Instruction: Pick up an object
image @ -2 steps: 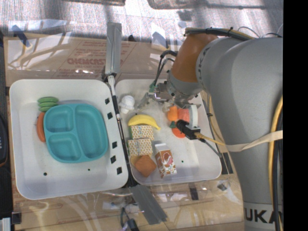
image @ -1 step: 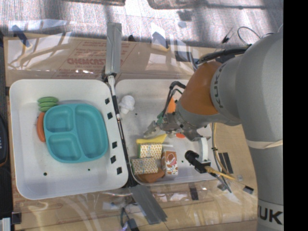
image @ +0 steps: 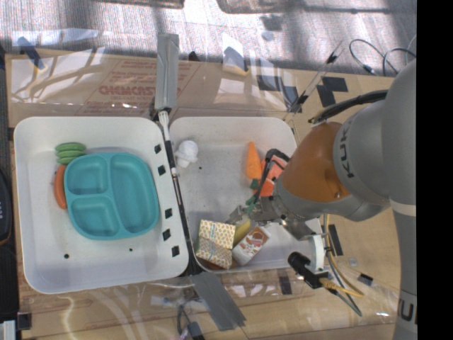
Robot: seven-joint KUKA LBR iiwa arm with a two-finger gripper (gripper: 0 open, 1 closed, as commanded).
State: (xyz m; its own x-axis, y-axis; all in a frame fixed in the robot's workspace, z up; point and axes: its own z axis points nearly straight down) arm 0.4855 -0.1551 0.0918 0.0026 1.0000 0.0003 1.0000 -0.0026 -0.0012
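The arm (image: 340, 168) reaches in from the right and bends down over the right bin (image: 219, 129). Its wrist covers the lower right part of that bin, and the gripper (image: 256, 205) is low among the objects there. How the jaws stand I cannot tell, because the wrist hides them, and I see nothing clearly held.

Several things lie close to the gripper. A small patterned carton (image: 216, 243) rests at the lower edge of the bin, and just beside it is a little white packet with a red print (image: 253, 244). A yellow piece (image: 243, 229) shows between them. Higher up lies an orange carrot (image: 253, 159), next to an orange-red object (image: 272, 170) partly under the arm. A white crumpled thing (image: 187, 152) lies near the divider, well apart from the others.

I judge that all these are light toys or packages. The carton looks stiff with flat sides, so a grip across two opposite faces seems good. The carrot is probably smooth plastic and may slip; the thick middle is the better place.

The left bin (image: 28, 211) holds a teal divided plate (image: 110, 193), with a green piece (image: 70, 149) at its upper corner.
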